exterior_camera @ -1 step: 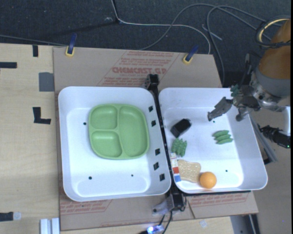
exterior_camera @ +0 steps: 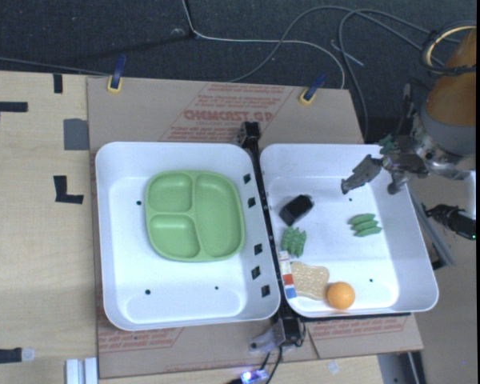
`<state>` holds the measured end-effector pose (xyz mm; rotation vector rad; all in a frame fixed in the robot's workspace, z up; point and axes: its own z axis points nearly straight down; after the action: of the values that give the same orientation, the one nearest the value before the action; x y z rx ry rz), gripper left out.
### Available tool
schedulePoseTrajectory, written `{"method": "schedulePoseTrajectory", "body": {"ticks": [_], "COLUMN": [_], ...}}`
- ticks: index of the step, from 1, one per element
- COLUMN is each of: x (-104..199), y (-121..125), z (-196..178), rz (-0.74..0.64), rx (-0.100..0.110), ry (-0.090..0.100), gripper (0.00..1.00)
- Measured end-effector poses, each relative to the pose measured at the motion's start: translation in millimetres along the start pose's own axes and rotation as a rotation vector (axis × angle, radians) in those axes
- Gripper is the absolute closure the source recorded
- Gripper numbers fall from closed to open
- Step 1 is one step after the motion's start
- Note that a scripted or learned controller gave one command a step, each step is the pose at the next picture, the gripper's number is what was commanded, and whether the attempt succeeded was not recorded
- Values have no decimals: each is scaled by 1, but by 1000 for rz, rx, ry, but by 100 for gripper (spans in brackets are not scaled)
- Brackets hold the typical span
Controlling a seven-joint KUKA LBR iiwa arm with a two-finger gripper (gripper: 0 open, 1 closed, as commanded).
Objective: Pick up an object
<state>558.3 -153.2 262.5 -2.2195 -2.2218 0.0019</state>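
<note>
The right bin [exterior_camera: 400,250] holds several small items: a black block [exterior_camera: 296,209], a green leafy piece [exterior_camera: 293,241], a green pea pod [exterior_camera: 365,225], a tan slice of bread [exterior_camera: 308,279] and an orange ball [exterior_camera: 340,295]. A small red, white and blue item [exterior_camera: 286,272] lies by the bread against the bin's left wall. My gripper [exterior_camera: 374,178] hangs over the bin's upper right part, above the pea pod, with its two dark fingers spread open and nothing between them.
The left bin [exterior_camera: 116,214] carries a green divided plate [exterior_camera: 195,215]. A black clip strip [exterior_camera: 258,206] runs between the bins. Cables [exterior_camera: 304,30] trail across the dark surface behind, and the arm's body [exterior_camera: 452,114] stands at the right.
</note>
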Motion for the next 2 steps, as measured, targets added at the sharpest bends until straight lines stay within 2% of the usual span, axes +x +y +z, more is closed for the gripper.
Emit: {"method": "schedulePoseTrajectory", "body": {"ticks": [2], "x": [13], "y": [-4], "z": [91], "rz": [0], "rx": [4], "ry": [0], "gripper": [0]}}
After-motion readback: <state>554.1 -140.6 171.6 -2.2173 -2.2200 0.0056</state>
